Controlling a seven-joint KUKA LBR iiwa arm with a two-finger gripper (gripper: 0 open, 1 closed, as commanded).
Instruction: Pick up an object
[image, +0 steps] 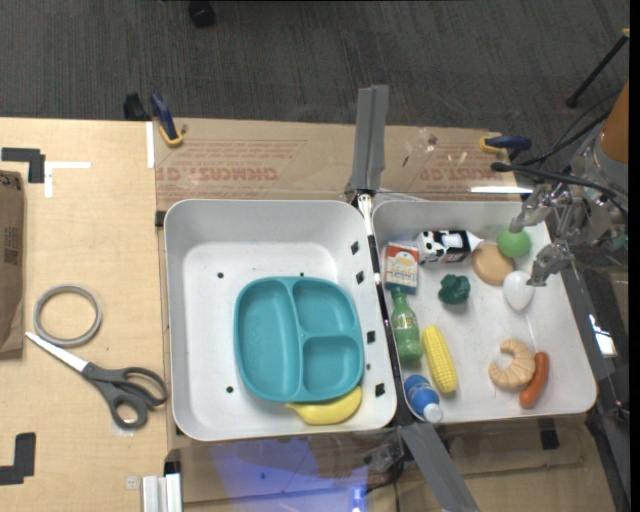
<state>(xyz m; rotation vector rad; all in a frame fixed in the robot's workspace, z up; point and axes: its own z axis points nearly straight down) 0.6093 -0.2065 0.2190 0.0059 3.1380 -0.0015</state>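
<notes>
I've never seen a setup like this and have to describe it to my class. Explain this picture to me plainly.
One camera looks down at a slant on a bench with two shallow white bins. The left bin holds a teal divided plate with a yellow banana partly under it. The right bin holds toy food: corn, a croissant, a green bottle, a white egg and more. The metal part reaching in at the right is the robot arm's gripper, above the bin's far corner; nothing shows between its jaws. Scissors and a tape roll lie on the bench.

Faint mirrored red lettering on the cardboard sheet (250, 165) behind the bins, unreadable, small carton (401, 268) with illegible label print
</notes>
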